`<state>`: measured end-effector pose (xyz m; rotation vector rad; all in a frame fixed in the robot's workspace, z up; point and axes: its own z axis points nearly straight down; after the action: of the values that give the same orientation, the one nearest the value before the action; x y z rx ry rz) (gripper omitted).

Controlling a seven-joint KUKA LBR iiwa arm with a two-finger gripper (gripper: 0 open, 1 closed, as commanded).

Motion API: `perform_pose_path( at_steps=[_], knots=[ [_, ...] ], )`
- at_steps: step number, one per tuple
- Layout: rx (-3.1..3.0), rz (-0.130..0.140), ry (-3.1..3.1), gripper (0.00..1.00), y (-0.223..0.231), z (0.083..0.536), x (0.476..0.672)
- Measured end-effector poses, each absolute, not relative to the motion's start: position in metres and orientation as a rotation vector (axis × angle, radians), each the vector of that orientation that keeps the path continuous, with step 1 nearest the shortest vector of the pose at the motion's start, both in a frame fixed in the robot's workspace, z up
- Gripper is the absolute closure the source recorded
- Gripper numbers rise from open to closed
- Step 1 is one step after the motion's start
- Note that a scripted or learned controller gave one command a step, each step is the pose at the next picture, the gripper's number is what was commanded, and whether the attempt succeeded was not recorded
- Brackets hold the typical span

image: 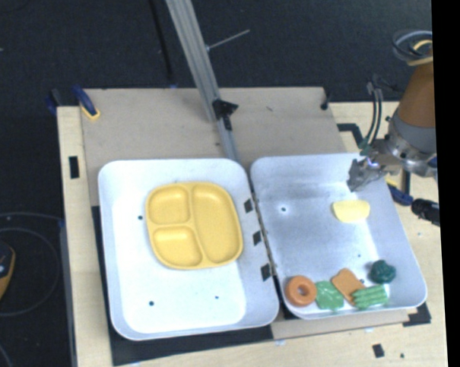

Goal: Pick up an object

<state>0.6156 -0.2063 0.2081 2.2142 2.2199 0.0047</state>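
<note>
In the right bin [308,236] a pale yellow piece [351,210] lies toward the far right side. Along the bin's near edge sit an orange ring [300,290], a light green lump [327,296], an orange-brown piece [346,281], a green ridged piece [369,295] and a dark green piece [382,271]. My gripper [360,173] hangs over the bin's far right corner, just above and beyond the yellow piece, with nothing visibly between its fingers.
A yellow divided plate [194,223] rests in the left bin [128,297]. A grey metal pole [201,74] rises from the bench behind the bins. Cables hang at the right by the arm [417,102].
</note>
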Motion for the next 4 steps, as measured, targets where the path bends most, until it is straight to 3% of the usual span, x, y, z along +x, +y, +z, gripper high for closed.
perform_pose_path(
  at_steps=[1, 3, 4],
  knots=[
    [2.213, 0.004, 2.220, 1.00, -0.210, 0.252, 0.618],
    [2.215, 0.000, 2.228, 1.00, -0.105, 0.236, 0.575],
    [2.213, 0.003, 2.231, 1.00, -0.045, 0.241, 0.566]
  ],
)
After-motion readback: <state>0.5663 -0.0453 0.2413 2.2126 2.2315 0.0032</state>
